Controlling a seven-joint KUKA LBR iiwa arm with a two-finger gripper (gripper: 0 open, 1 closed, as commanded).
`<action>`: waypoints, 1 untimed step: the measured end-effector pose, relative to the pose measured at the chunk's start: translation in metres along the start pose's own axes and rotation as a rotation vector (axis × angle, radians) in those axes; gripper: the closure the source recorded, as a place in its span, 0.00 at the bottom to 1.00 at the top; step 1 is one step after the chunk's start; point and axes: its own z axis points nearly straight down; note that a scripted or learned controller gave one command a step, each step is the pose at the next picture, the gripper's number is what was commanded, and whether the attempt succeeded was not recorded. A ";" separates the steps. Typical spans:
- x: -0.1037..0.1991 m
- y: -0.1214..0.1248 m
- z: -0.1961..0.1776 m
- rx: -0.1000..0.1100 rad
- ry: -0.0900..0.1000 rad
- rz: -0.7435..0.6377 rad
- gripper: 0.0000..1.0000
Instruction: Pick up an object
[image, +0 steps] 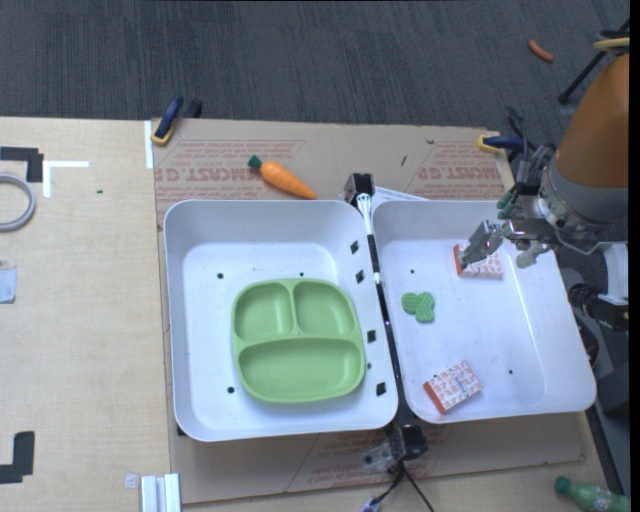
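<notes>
Small red-white packet (482, 264) lies flat near back wall of right bin (540, 390), so reachable from above. End effector (484, 247) sits just over it w/ fingers spread, nothing pinched yet. Second packet (453, 386) & green piece (419, 306) lie apart.

This is a robotics lab test bench, not a home or a shop. A flat cardboard sheet (300, 165) printed with lettering covers the bench and is held at its 11 and 1 o'clock corners by blue-and-yellow clamps (168, 118). Two shallow white bins (190, 330) sit side by side at the centre, joined by black clips (359, 186). The objects are toys: a plastic carrot (283, 178) at 12 o'clock and a green divided plate (297, 340). Grey carpet (300, 50) lies beyond, and black tape marks (20, 160) show at 9 o'clock.
</notes>
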 end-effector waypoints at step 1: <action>-0.032 0.043 0.081 0.000 -0.001 0.040 0.00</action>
